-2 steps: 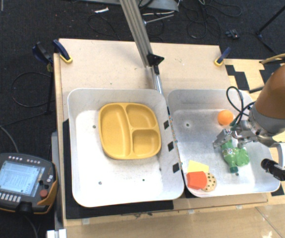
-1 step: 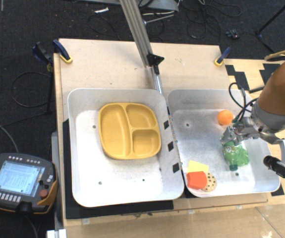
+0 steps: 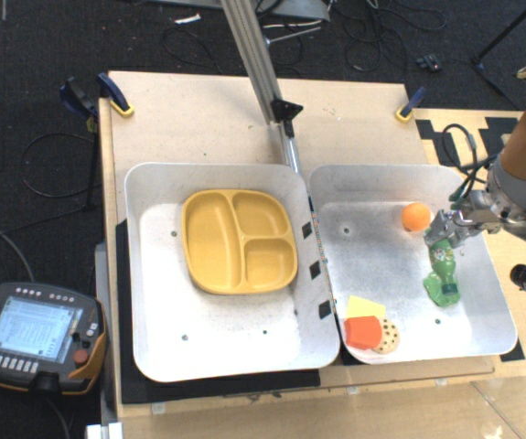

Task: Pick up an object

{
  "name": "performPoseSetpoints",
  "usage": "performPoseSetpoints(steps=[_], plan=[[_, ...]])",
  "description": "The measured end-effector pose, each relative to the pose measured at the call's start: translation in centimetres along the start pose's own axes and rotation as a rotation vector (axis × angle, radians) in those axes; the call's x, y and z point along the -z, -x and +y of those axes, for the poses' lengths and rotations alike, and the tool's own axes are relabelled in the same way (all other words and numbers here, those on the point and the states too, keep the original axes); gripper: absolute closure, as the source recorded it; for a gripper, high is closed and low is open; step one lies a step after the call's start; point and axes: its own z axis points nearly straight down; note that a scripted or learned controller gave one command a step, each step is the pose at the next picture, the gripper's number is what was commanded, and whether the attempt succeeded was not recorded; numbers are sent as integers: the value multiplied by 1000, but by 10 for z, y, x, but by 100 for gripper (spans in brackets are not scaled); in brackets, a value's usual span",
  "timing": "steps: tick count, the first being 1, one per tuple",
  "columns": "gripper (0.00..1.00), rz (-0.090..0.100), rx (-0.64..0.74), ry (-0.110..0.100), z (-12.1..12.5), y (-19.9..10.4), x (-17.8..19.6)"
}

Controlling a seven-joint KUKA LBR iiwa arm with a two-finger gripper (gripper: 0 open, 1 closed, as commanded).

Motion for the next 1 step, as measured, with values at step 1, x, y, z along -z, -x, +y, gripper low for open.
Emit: performPoseSetpoints(steps=[1], plan=[[100,0,1,-1,2,0,48]])
